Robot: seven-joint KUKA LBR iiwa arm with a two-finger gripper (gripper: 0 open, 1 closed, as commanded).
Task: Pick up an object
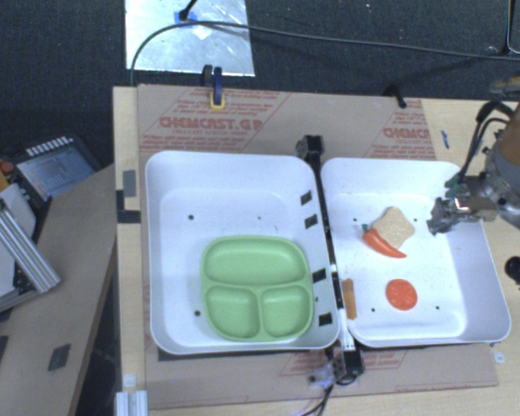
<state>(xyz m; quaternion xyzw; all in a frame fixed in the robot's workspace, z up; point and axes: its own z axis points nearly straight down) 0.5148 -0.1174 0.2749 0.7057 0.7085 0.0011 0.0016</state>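
So the stuff worth grabbing is all sitting in the right bin [477, 319]: a tan bread-looking chunk [395, 227] leaning right against a little red pepper [383, 243], touching it, plus a flat orange-red disc [402, 295] lying on its own nearer the front. There's also a small orange stick [349, 299] resting along the divider between the bins. The loose spread is making the disc the easy pick, I'd guess, since nothing is crowding it.

The hand [442, 217] is hovering over the right side of that bin, just beside the bread chunk and not touching it. Can't tell how it's set from this angle, and it isn't carrying anything.

The left bin [169, 232] is holding a green divided plate [257, 287]. Both bins are sitting on a cardboard sheet [269, 115] on the pale worktop [121, 128], with dark carpet [52, 42] behind and a shiny metal square [221, 24] lying on it.
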